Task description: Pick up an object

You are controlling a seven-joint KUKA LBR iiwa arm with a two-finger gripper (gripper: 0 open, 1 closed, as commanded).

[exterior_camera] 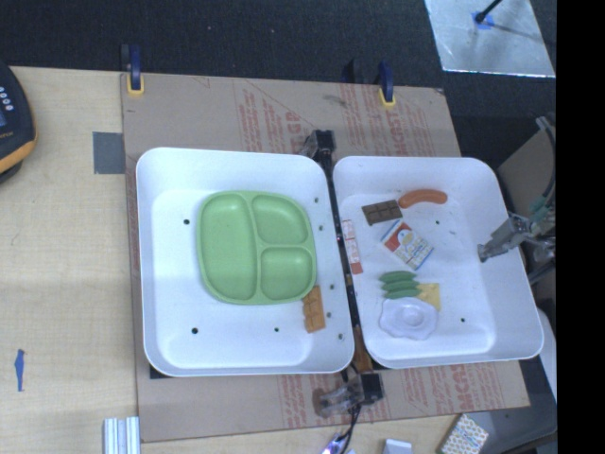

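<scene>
The grey metal two-finger gripper (pixel 495 246) hovers at the right wall of the right shallow white plastic bin (pixel 473 348); I cannot tell its state. The orange sausage-shaped toy (pixel 422 198) lies inward, toward that bin's far wall, long axis crosswise.

White bins (pixel 170 282) smooth plastic, slight sheen. Green divided plate (pixel 255 246) matt plastic. Bench (pixel 57 253) pale wood-look, matt. Cardboard sheet (pixel 284 112) brown, dull. Gripper (pixel 493 247) grey metal.
</scene>
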